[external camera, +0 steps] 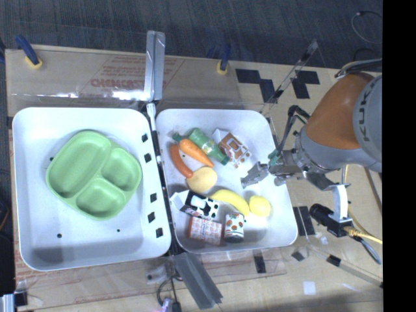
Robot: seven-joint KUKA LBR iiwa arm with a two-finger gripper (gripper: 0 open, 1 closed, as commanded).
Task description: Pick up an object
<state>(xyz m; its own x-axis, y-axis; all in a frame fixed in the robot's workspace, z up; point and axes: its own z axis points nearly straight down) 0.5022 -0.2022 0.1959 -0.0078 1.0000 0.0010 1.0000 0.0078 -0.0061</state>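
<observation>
Gripper [255,174] low over right bin [260,119], right of centre; finger state impossible to read. Below it, banana [231,200] and lemon [259,206] lie loose. Carrot [194,150] beside green bottle [207,144], upper left. Green divided plate [94,173] sits in left bin [29,239].

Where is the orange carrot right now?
The orange carrot lies in the right-hand white bin, toward its upper left, between a green packet and a reddish sausage-shaped toy.
</observation>
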